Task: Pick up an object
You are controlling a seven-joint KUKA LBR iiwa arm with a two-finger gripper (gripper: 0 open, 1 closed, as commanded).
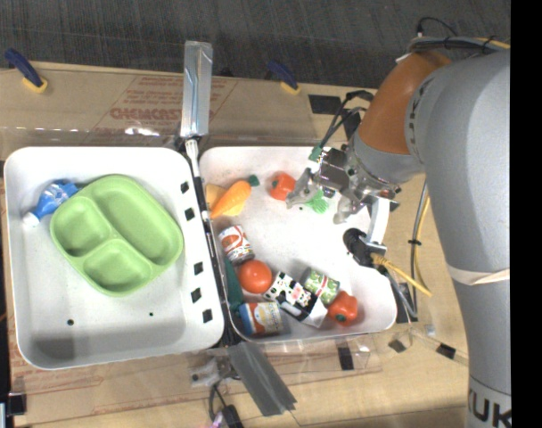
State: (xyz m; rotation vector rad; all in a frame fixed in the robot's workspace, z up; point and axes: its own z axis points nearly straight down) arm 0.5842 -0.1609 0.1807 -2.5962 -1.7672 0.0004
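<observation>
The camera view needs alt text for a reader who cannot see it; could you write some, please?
A grey robot arm's gripper hovers over the right bin, beside a small green object. That bin holds toy foods, including a carrot; the left bin holds a green divided plate.

Light: bright and even, from above.
Glare: white bins (39, 328) nearly overexposed.
Shadows: soft, short, under the green plate (119, 234).
Sharpness: small toys slightly soft; labels unreadable.
Edges: no clear distortion.
</observation>
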